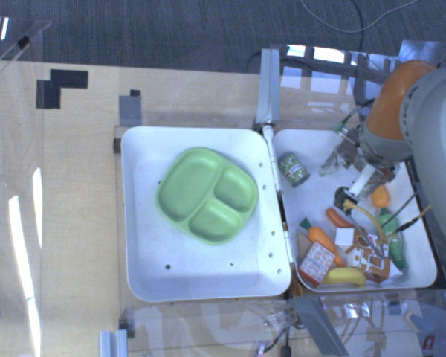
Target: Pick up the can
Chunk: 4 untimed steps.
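Approach step, I reckon: the grey two-finger gripper (339,157) hangs over the back of the right shallow white bin (429,274), and nothing's visibly held. Can't tell from this angle whether it's open or closed. The small green-labelled metal can (292,168) sits in that bin's back-left corner area, near the wall shared w/ the left shallow white bin (137,274), to the gripper's left and apart from it. It looks tilted or on its side, not sure which. Next move, imo: shift left, centre over the can, then drop; the wall is close, so approx alignment won't do. Left bin holds a light green divided plastic plate (208,193). Right bin's front holds clutter well clear of the can: two orange carrots (334,216), a yellow banana (344,276), a red-and-white carton (317,259), a brown patterned packet (368,255).
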### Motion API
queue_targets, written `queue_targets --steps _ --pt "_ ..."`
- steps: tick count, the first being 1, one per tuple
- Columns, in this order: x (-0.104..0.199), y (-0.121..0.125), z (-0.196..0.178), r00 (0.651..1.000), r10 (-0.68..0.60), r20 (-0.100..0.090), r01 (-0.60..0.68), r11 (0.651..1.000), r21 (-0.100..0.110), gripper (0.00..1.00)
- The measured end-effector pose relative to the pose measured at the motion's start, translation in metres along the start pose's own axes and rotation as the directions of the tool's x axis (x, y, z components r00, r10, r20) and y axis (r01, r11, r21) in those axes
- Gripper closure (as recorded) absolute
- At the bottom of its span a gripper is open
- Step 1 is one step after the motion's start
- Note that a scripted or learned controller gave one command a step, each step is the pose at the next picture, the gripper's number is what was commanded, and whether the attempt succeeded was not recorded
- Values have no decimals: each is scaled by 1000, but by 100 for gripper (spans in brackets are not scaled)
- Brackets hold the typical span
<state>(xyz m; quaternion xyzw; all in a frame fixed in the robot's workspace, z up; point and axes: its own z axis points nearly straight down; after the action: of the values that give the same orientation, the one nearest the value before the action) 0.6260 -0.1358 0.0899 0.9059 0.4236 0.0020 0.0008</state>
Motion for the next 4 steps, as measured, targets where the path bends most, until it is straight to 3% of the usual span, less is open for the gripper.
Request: queue_targets --steps 1,2,3,4 --pt "41 -1 -169 993 121 -1 -121 993 -1 0" --pt "81 -31 -104 992 127 1 -127 992 2 0" --pt "121 -72 -96 911 412 1 -412 911 2 0" --pt "162 -102 -96 907 420 -2 -420 907 3 0"
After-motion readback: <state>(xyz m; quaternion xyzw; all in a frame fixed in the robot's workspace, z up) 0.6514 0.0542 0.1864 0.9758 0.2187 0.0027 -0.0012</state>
